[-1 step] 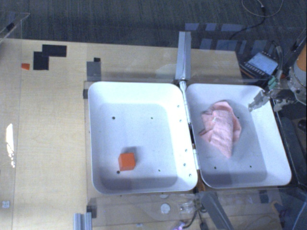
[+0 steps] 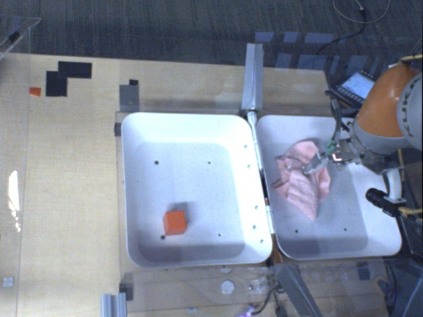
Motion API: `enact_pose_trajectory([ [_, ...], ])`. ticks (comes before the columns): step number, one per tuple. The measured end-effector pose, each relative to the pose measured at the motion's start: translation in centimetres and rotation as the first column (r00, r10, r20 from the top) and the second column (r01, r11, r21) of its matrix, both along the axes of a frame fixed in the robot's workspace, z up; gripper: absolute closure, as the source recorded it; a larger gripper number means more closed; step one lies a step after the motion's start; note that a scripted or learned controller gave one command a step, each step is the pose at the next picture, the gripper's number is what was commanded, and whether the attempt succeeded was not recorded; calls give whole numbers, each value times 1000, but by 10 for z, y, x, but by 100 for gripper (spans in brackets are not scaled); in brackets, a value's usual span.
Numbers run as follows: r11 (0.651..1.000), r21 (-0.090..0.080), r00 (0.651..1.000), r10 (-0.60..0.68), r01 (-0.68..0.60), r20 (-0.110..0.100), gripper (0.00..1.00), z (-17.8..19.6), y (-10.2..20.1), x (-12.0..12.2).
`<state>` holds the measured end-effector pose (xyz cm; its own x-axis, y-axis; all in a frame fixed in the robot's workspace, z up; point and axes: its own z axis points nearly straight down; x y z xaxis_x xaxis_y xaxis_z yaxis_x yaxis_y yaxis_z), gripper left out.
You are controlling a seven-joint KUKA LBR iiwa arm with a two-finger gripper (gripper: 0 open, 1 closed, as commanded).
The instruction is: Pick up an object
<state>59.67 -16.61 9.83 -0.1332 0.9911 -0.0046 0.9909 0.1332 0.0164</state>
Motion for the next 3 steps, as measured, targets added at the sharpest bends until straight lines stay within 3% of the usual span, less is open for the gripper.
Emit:
enact_pose_trajectory([
  [1, 999, -6, 999, 53, -53, 11, 0, -2, 21, -14],
  [2, 999, 1, 999, 44, -44, -7, 0, 10, 57, 11],
  [3, 994, 4, 994, -110, 110, 2, 0, -5, 63, 8],
])
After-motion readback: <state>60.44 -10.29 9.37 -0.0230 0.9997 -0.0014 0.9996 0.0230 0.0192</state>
